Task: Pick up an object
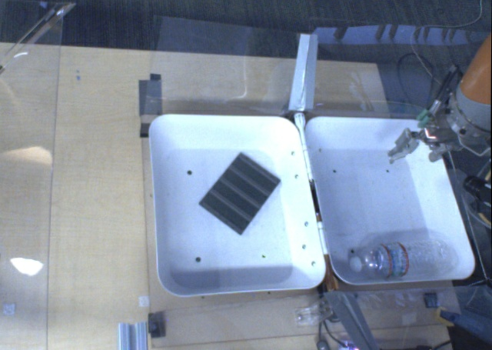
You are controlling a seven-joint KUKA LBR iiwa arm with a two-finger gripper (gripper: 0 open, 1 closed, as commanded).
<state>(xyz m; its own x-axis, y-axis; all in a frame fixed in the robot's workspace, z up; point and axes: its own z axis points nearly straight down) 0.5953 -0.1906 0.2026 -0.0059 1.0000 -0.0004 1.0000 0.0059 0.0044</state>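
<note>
A dark grey ribbed rectangular block lies flat and turned at an angle in the middle of the left bin. A clear plastic bottle with a blue label lies on its side near the front wall of the right bin. My gripper hangs over the back right part of the right bin, well away from the bottle. Its fingers are spread apart, with nothing between them.
A grey upright post stands at the back where the two bins meet. The arm's orange band is at the right edge. Cables run behind the right bin. Wooden bench top extends to the left.
</note>
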